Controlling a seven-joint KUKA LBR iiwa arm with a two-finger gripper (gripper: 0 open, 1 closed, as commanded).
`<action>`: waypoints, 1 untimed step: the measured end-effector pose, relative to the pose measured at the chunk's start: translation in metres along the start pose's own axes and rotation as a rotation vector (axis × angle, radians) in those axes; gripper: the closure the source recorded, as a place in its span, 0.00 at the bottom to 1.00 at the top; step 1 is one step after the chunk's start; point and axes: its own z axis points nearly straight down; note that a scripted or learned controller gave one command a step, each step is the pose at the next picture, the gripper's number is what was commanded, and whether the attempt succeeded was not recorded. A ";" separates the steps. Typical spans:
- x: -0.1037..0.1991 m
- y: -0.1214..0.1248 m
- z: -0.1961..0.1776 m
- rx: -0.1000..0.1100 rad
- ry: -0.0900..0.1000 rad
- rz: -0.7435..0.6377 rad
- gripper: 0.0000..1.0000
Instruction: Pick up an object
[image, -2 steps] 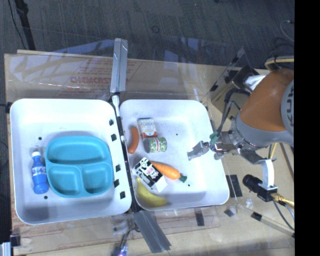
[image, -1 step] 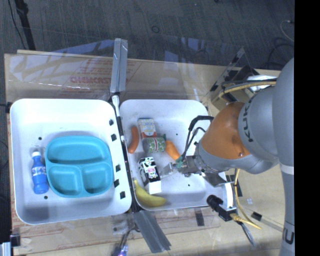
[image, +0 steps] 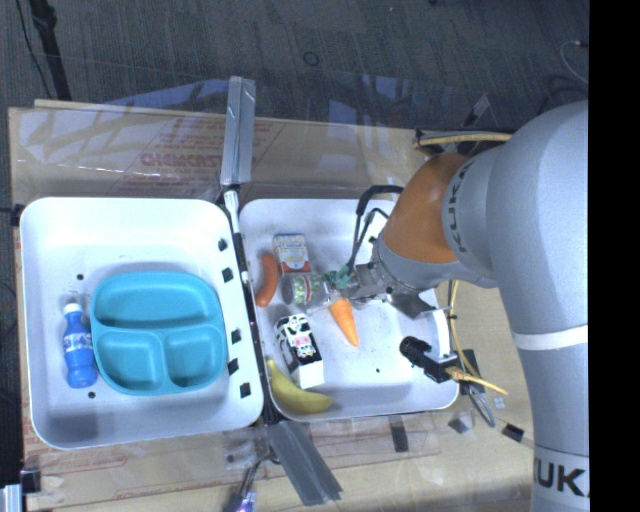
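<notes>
The right bin (image: 420, 395) holds several small items. An orange carrot (image: 345, 322) lies near its middle, and a tin can (image: 303, 289) lies on its side just left of that. A small juice carton (image: 290, 252) and a reddish sausage (image: 266, 279) sit toward the back left. A black-and-white milk carton (image: 300, 351) and a yellow banana (image: 296, 394) lie at the front left. My gripper (image: 355, 284) hangs low over the bin, right at the carrot's thick upper end and beside the can. The wrist above it hides the fingertips.
The left bin (image: 40, 230) holds a blue divided plate (image: 157, 332) and a blue bottle (image: 77, 345) along its left wall. A metal bar (image: 236, 140) runs between the bins at the back. The grey arm (image: 520, 230) covers the right bin's right side.
</notes>
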 end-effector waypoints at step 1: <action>0.000 0.000 -0.010 0.002 0.001 -0.004 1.00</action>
